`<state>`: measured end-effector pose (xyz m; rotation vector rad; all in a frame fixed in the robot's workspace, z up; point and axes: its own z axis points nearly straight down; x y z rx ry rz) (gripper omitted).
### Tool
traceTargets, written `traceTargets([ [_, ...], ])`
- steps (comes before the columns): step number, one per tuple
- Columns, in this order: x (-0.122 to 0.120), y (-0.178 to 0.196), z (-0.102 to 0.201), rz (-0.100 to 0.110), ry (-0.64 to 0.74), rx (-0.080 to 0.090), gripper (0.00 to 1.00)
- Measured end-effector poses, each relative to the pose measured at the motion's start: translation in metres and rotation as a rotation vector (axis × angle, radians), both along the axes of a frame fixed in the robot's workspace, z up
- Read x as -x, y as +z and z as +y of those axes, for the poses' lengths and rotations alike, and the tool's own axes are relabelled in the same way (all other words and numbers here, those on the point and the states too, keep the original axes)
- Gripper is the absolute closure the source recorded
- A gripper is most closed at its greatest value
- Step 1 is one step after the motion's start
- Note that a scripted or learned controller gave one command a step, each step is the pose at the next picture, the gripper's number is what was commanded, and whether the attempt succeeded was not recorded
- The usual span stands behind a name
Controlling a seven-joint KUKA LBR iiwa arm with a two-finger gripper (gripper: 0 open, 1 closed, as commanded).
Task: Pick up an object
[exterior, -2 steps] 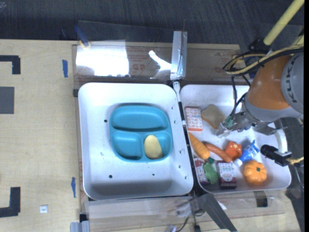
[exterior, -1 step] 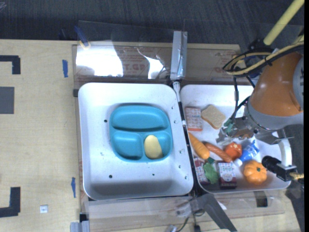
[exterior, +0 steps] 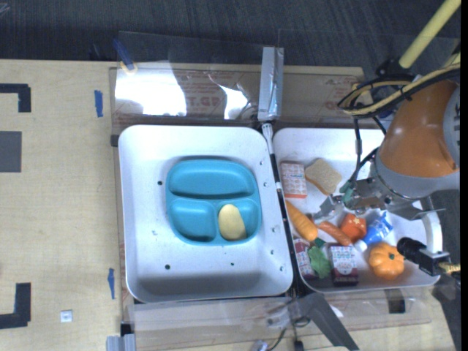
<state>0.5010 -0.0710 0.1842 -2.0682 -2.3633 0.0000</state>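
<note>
Both bins (exterior: 139,269) were smooth white plastic with a soft sheen, the left one catching glare near its lower wall. The blue tray (exterior: 212,178) was glossy moulded plastic. The yellow egg-shaped piece (exterior: 232,221) looked smooth and semi-matt. The toy pumpkin (exterior: 386,262) and carrot (exterior: 301,224) showed shiny orange plastic. The bench top (exterior: 58,196) was pale, matt wood. Clear, reflective sheeting (exterior: 183,90) stood behind the bins. The arm's orange band (exterior: 417,141) was smooth and satin.
</note>
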Motion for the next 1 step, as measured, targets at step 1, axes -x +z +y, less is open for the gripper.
traceTargets([
  [1,-0.0195,-0.0825,-0.0521,-0.02,-0.001,0.004,0.0],
])
